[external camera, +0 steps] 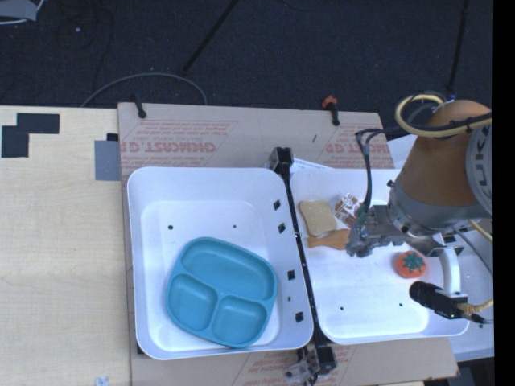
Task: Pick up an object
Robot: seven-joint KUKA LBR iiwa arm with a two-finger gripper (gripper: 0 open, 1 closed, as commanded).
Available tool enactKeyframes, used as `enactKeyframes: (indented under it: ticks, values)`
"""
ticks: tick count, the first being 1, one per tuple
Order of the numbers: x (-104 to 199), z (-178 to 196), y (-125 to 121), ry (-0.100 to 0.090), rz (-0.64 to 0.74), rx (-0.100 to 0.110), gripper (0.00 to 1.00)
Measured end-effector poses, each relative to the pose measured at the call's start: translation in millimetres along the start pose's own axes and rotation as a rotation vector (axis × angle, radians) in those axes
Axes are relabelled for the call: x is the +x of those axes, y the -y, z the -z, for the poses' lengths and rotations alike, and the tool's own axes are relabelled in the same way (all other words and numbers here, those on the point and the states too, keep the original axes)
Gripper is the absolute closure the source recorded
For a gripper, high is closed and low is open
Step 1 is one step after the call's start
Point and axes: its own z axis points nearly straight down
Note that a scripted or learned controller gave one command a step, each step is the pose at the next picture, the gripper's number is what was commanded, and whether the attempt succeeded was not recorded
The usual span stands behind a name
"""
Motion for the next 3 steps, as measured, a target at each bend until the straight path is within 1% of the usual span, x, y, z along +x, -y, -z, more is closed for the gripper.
enactKeyframes:
  ticks: [1,2,3]
  values:
    - [49.4,4.8,16.4,0.001,-0.002,0.002,1.00]
    - [98.6,14.5,14.7,0.002,-0.001,0.000,1.00]
    - [146.3,2.1,18.8,0.003,-0.003,0.003,1.00]
